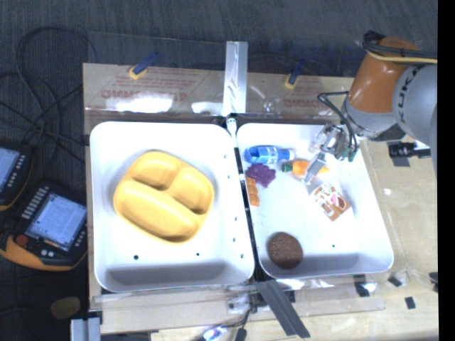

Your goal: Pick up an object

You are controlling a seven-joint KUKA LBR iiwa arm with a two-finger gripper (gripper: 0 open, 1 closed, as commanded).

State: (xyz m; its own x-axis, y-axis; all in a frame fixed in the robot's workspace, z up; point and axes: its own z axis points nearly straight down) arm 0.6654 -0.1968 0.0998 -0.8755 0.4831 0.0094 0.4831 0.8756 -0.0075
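A bench carries two white bins: the left bin holds one yellow bread-shaped toy. The right bin holds six things, among them a blue bottle at eleven o'clock and a brown disc at seven. The gripper hangs at one o'clock over an orange piece; whether its claw is open or closed cannot be told.

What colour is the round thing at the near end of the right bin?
Dark brown, speckled. The round object shows well in the camera view, lying alone.

One fixed camera above the bench — slanted downward, both white bins in frame.
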